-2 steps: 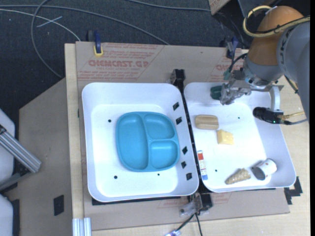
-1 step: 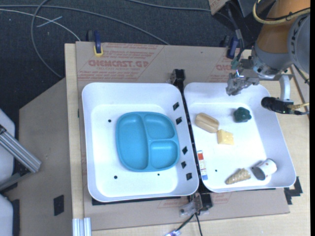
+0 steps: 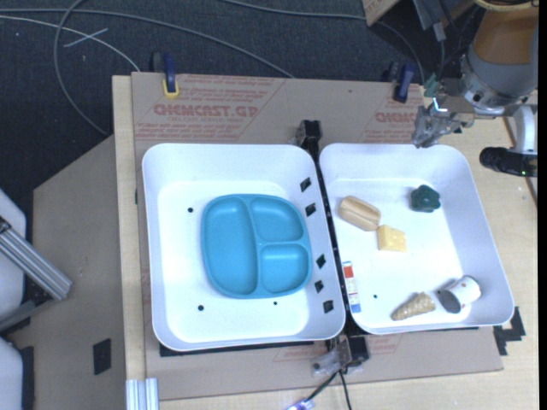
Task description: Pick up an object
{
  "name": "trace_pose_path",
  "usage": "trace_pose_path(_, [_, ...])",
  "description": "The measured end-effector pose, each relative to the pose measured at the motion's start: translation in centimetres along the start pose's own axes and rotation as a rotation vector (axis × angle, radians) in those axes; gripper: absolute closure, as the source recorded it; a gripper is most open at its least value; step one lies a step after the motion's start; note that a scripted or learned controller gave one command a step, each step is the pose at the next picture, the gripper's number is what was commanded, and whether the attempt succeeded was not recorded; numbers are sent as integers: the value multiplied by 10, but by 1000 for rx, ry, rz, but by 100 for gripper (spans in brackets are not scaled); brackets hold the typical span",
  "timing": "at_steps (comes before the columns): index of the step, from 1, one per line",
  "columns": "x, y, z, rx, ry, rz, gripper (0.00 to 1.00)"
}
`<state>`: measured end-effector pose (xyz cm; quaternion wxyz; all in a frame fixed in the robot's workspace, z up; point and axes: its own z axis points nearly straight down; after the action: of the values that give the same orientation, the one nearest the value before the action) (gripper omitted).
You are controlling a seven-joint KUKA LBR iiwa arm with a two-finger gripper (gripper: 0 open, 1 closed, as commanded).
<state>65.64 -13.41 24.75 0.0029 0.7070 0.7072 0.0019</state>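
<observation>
Brown board bench point(image 3: 222, 101) printed with red lettering, clamped at the far edge, dark carpet and loose cables beyond. Two glossy white bins side by side. Left bin point(image 3: 162, 229): smooth blue plate point(image 3: 255, 245), rounded, three compartments. Right bin point(image 3: 479, 229): tan bun point(image 3: 359, 213) beside pale yellow cheese wedge point(image 3: 392, 238); lumpy dark green piece point(image 3: 424, 198) further right; ridged beige cone point(image 3: 414, 306) touching a white cylinder point(image 3: 460, 293) with dark end, near right corner. Gripper point(image 3: 430, 133) over the right bin's far rim, well apart from every object, holding nothing; finger spread impossible to tell. Grey arm with orange band entering from far right.
</observation>
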Motion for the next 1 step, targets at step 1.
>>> trace_pose_path(1, [54,-17,12,10,3,-3,100])
